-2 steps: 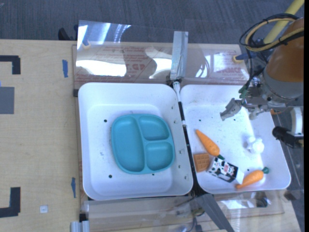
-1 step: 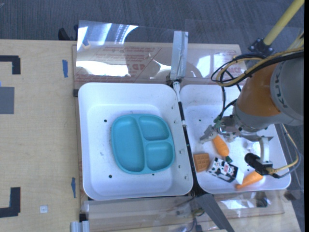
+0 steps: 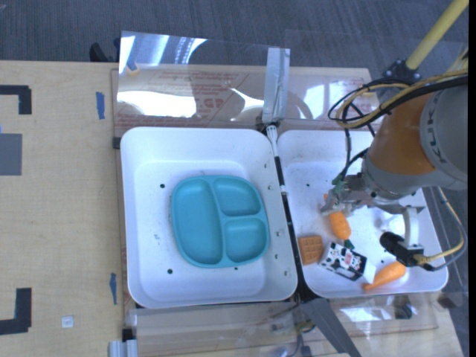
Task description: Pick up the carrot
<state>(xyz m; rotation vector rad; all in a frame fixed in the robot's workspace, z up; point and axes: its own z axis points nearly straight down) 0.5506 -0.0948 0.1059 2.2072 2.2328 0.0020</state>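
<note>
An orange tapered carrot [image 3: 387,275] lies near the front right corner of the right bin [image 3: 312,162], its tip pointing left. A shorter, stubby orange piece [image 3: 340,224] sits in the middle of that bin. My gripper [image 3: 339,201] hangs directly over this stubby piece, its tip at or touching the piece's upper end. The grey arm with its orange band comes in from the right, above the bin. The tapered carrot lies apart from the gripper, to its lower right.
A tan waffle-like square [image 3: 310,248] and a black-and-white patterned card [image 3: 343,261] lie just in front of the stubby piece. The left bin [image 3: 141,162] holds a teal divided plate [image 3: 195,222]. A clear panel stands behind both bins.
</note>
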